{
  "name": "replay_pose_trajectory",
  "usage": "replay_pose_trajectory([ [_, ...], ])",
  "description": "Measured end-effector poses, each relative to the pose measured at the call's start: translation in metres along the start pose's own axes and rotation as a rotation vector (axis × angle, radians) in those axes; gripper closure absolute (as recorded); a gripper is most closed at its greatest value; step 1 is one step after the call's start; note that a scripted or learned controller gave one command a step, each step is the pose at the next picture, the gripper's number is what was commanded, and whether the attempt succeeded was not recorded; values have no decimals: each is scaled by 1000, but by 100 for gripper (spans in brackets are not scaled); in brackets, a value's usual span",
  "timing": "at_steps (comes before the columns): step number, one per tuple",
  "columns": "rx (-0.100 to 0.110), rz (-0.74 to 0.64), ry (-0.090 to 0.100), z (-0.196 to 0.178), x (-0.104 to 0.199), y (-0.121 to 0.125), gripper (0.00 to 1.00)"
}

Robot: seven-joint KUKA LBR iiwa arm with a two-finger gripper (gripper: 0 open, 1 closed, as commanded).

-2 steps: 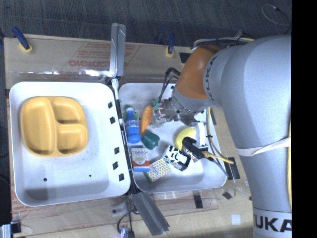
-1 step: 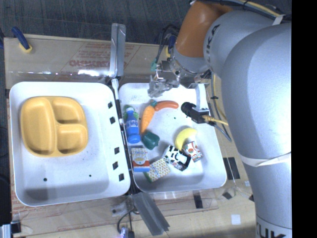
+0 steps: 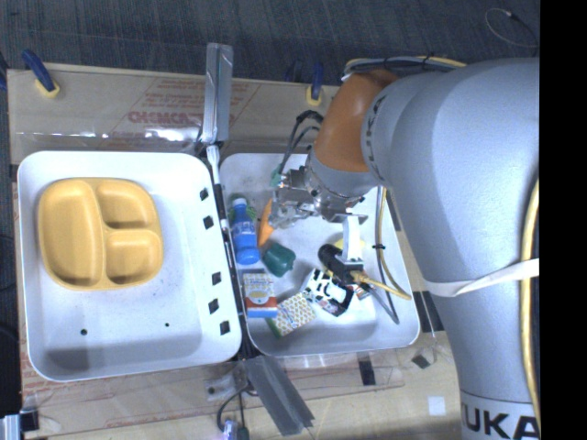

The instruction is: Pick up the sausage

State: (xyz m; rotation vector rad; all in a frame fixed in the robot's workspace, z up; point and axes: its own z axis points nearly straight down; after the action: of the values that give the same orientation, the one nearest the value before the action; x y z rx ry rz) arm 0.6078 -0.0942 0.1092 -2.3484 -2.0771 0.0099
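On the left, a white bin (image 3: 37,337) holds a yellow divided plate (image 3: 99,232). In the right bin (image 3: 385,333), a blue bottle (image 3: 243,236) lies along the left wall, and just right of it is a slim orange piece that appears to be the sausage (image 3: 266,225), with a teal object (image 3: 279,258), a small carton (image 3: 259,293) and a patterned packet (image 3: 295,312) below it. The gripper (image 3: 292,198) sits low in this bin, just right of and slightly above the sausage, and it is unclear whether it touches it or whether it is open or closed; the grey arm (image 3: 459,181) reaches in from the right.
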Motion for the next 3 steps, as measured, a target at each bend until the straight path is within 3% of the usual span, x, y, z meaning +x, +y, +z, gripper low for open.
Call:
replay_pose_trajectory([
  [1, -5, -43, -1, -116, 54, 43, 100],
  [2, -1, -144, -2, -149, 115, -44, 100],
  [3, 0, -158, -2, -103, 103, -47, 100],
])
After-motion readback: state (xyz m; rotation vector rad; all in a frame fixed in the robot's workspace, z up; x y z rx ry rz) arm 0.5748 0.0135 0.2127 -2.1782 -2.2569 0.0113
